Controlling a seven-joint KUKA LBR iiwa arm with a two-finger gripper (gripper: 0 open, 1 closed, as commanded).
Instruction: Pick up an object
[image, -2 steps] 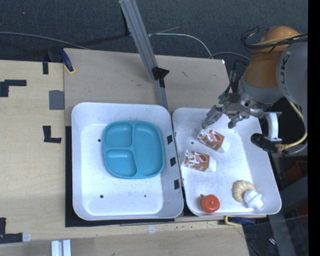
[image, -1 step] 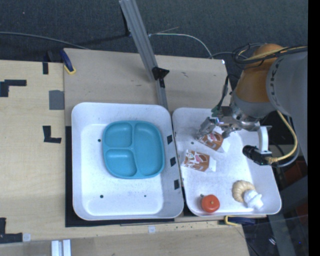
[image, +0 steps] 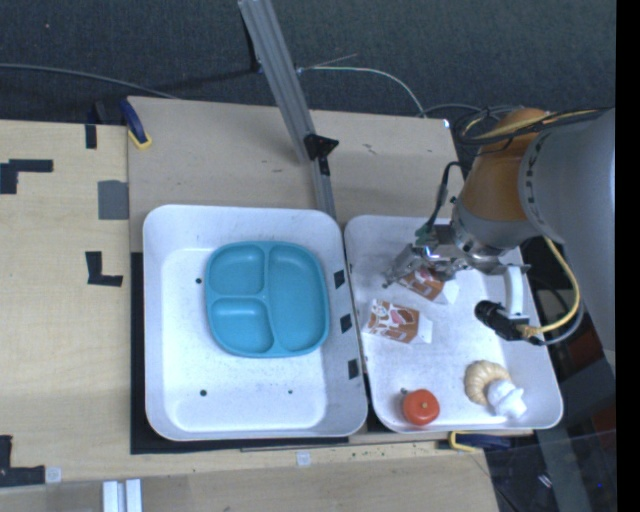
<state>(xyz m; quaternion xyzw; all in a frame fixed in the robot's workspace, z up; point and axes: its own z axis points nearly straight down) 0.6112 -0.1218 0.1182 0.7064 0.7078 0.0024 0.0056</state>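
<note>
Gripper hung low in right bin over brown packet; jaws' state unclear. Second packet nearby.

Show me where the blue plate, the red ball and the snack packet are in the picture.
Blue plate (image: 268, 298): camera view, left bin, on the plate's middle ridge.
Red ball (image: 421, 406): camera view, right bin, near its front edge, on the ball's top.
Snack packet (image: 394, 321): camera view, right bin, on the packet's printed face.
</note>
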